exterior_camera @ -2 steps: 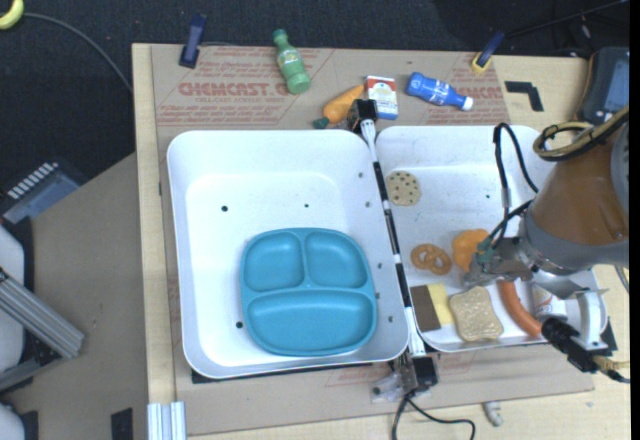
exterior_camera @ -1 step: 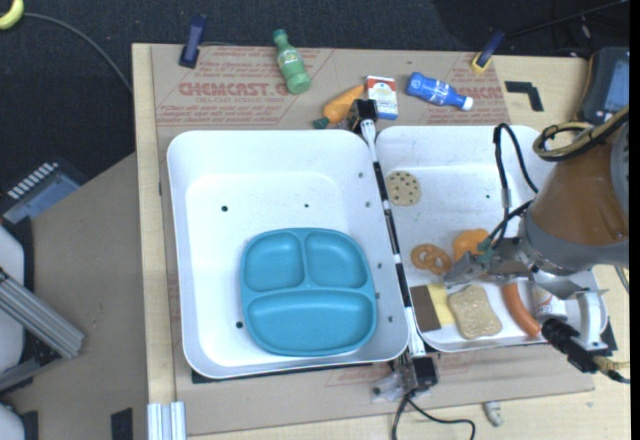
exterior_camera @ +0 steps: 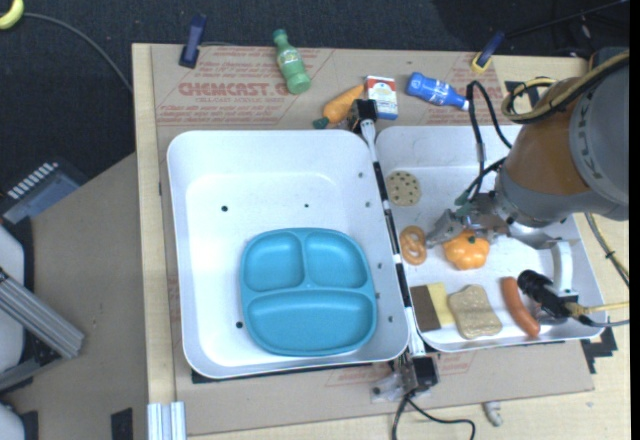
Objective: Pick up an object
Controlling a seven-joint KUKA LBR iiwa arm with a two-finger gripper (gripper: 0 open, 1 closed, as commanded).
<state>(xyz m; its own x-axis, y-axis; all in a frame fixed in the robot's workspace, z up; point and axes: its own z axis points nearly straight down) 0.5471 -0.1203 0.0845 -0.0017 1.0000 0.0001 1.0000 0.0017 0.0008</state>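
From my remote seat I judge the pick as barely begun: nothing is lifted, and closing and raising are all left to do; going left to right, far to the pincer's left the left bin (exterior_camera: 200, 228) carries a blue divided plate (exterior_camera: 307, 290) lying flat, well apart from the action; the right bin (exterior_camera: 440, 153) holds the candidates; a round perforated cookie (exterior_camera: 403, 187) sits up and to the left of the pincer, a small glazed ring (exterior_camera: 412, 245) lies just left of it, and a dark-and-tan slab (exterior_camera: 430, 306) and a bread slice (exterior_camera: 473, 312) lie below it; the pincer (exterior_camera: 462, 224) is down in this bin, its metal fingers (exterior_camera: 443, 226) spread apart, hanging right at the top of the orange pumpkin-like toy (exterior_camera: 467, 250), which looks to be the target, though I cannot tell whether they touch it; a red sausage (exterior_camera: 521, 306) lies lower right; the counter (exterior_camera: 250, 88) is a brown printed board with a green bottle (exterior_camera: 292, 63) and a blue bottle (exterior_camera: 436, 90) loose behind the bins, and dark carpet surrounds it.
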